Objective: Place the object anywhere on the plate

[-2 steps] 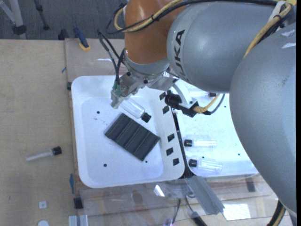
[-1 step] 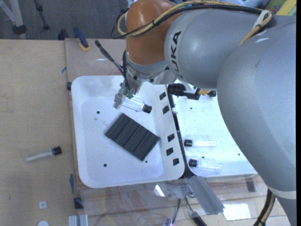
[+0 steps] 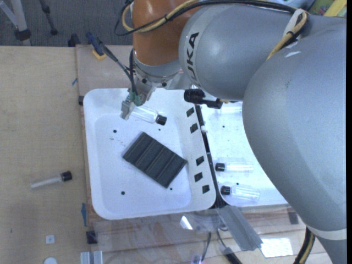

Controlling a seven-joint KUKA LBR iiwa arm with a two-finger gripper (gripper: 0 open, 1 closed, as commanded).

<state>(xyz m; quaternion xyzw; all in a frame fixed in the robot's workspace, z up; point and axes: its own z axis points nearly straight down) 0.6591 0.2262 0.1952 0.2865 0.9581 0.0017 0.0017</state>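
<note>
A dark grey ridged plate [image 3: 154, 159] lies flat in the middle of the left white bin [image 3: 104, 202]. A clear vial with a black cap [image 3: 147, 115] lies on the bin floor just beyond the plate's far edge, cap pointing right. My gripper [image 3: 128, 109] hangs from the orange wrist and reaches down at the vial's left, uncapped end, touching or nearly touching it. The vial rests on the bin floor, not lifted. Much of the right bin [image 3: 231, 126] is covered by the grey arm.
Two more clear, black-capped vials [image 3: 235, 167] [image 3: 241, 192] lie in the right bin near its front left. Another vial [image 3: 50, 180] lies on the wooden bench left of the bins. Small clamps and tape pieces sit along the bench's front edge.
</note>
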